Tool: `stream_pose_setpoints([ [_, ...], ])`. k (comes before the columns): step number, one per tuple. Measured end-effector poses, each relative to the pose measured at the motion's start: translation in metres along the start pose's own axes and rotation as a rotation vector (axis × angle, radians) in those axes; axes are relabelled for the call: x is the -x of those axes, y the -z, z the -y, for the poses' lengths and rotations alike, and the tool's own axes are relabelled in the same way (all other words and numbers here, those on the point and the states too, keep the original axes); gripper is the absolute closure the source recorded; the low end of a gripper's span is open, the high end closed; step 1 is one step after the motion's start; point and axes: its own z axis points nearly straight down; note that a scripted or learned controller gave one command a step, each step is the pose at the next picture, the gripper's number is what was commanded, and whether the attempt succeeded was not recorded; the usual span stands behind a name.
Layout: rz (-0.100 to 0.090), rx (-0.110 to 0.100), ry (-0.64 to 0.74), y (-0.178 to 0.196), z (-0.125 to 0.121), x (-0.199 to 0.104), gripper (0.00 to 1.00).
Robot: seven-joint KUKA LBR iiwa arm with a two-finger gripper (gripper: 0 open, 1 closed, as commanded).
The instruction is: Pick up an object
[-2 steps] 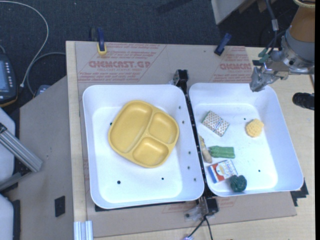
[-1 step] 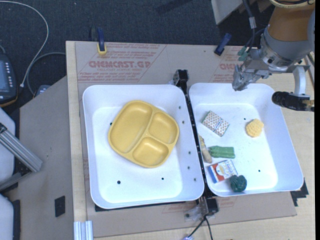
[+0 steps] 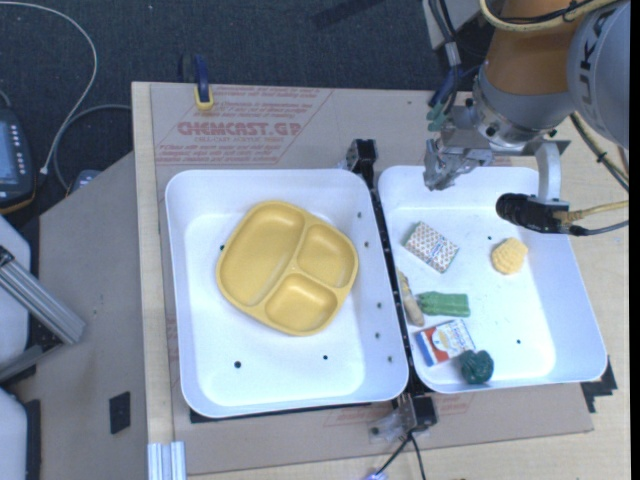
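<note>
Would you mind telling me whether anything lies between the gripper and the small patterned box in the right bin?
Nothing visible does. The gripper hangs over the far left end of the right bin, and the patterned box lies just nearer the camera, with bare bin floor around it.

Yellow divided tray [image 3: 288, 266] in left bin [image 3: 190, 268]
</note>
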Motion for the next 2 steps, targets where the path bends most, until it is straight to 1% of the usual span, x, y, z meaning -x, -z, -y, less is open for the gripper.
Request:
stream_pose_setpoints([
  [2, 0.000, 0.000, 0.000, -0.007, 0.006, -0.103, 1.00],
])
